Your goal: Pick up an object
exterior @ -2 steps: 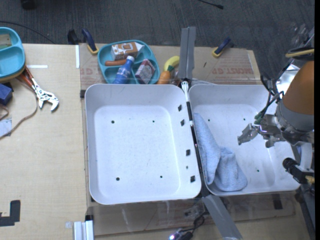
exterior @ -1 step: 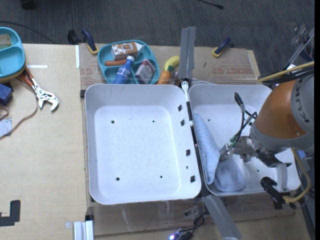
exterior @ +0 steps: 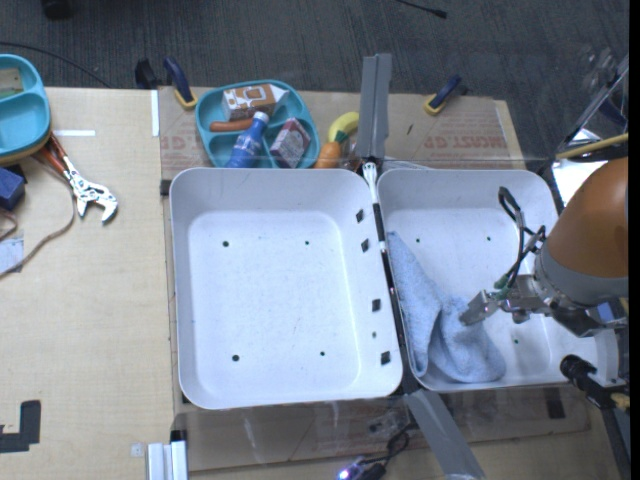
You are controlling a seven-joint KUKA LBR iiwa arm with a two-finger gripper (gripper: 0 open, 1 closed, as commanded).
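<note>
Jaws low over a light blue cloth (exterior: 435, 323) in the right bin (exterior: 470, 183).
The cloth lies crumpled along the bin's left wall, its bunched end right at the jaws; whether they grip it, or how wide they stand, I cannot tell.
</note>
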